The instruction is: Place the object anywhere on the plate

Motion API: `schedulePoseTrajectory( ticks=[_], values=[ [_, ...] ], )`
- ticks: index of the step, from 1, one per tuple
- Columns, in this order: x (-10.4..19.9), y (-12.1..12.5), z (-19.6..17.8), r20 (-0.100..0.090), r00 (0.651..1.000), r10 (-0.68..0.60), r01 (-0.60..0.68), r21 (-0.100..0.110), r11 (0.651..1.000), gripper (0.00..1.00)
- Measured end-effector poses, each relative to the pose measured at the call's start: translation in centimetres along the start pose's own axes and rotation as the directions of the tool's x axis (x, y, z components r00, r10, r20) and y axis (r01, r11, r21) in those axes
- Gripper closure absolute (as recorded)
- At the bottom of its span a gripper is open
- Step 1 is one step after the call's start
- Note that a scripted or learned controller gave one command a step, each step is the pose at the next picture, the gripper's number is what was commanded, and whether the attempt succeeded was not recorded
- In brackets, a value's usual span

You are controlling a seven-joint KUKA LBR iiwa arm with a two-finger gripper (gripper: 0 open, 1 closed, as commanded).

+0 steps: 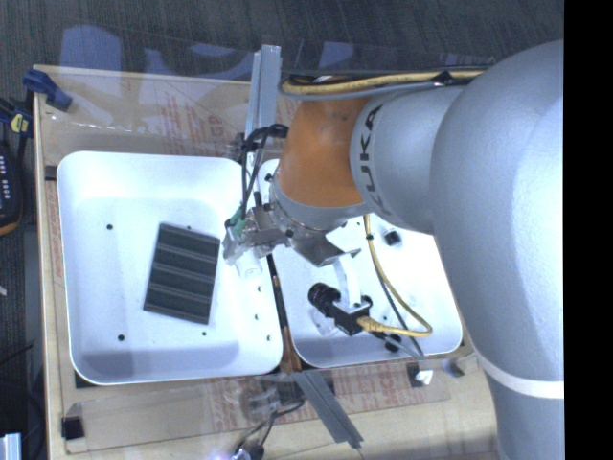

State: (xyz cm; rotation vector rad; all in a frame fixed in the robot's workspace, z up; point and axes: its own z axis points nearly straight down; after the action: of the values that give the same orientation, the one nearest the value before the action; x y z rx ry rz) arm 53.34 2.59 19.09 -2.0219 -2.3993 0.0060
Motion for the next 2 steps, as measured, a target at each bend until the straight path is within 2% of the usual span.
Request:
schedulePoseTrajectory(
  ticks=[1,2],
  values=[
    [9.6,-4.3,4.7,0.001,0.965,0.261,-0.261,0.003,0.965,1.0],
    [14.5,-3.5,6.8,0.002,0.883,0.47,-0.47,0.001,0.883,1.0]
  ],
)
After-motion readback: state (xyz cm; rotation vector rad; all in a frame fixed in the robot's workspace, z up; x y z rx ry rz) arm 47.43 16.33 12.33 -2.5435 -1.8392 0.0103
